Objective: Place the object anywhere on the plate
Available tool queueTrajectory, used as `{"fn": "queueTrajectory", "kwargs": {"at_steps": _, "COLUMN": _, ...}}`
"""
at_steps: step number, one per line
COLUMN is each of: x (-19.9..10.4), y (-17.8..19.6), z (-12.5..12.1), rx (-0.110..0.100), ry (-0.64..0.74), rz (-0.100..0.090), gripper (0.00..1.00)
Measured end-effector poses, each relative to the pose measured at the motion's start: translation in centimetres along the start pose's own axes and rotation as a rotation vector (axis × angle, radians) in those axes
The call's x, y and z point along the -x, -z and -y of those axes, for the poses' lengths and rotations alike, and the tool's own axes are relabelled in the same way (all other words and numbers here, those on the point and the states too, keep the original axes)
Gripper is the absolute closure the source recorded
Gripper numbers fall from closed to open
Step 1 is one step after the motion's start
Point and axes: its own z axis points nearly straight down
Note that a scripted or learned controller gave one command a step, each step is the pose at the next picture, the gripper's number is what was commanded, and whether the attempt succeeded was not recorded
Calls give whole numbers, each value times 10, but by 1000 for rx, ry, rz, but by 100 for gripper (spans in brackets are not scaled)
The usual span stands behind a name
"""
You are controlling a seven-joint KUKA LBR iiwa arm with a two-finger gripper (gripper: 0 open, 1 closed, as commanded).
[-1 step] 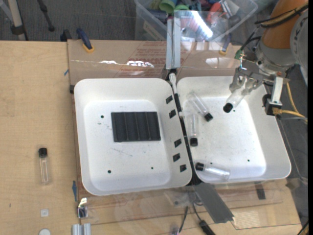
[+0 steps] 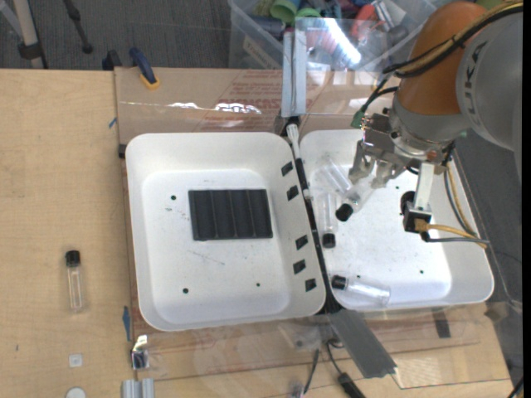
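Note:
A black ridged plate lies flat in the left bin. My gripper hangs over the upper middle of the right bin. A clear vial with a black cap slants down and to the left from it. The vial's upper end sits between the fingers, which are shut on it. The cap end points toward the divider between the bins. The gripper and vial are well to the right of the plate.
Two more clear vials lie in the right bin: one along its left wall, one near the front. Another vial lies on the wooden bench at the left. A clear tub of toys stands behind the bins.

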Motion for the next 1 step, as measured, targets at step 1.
{"fn": "queueTrajectory", "kwargs": {"at_steps": 1, "x": -88, "y": -35, "z": 56, "rx": -1, "ry": 183, "rz": 1, "gripper": 100}}
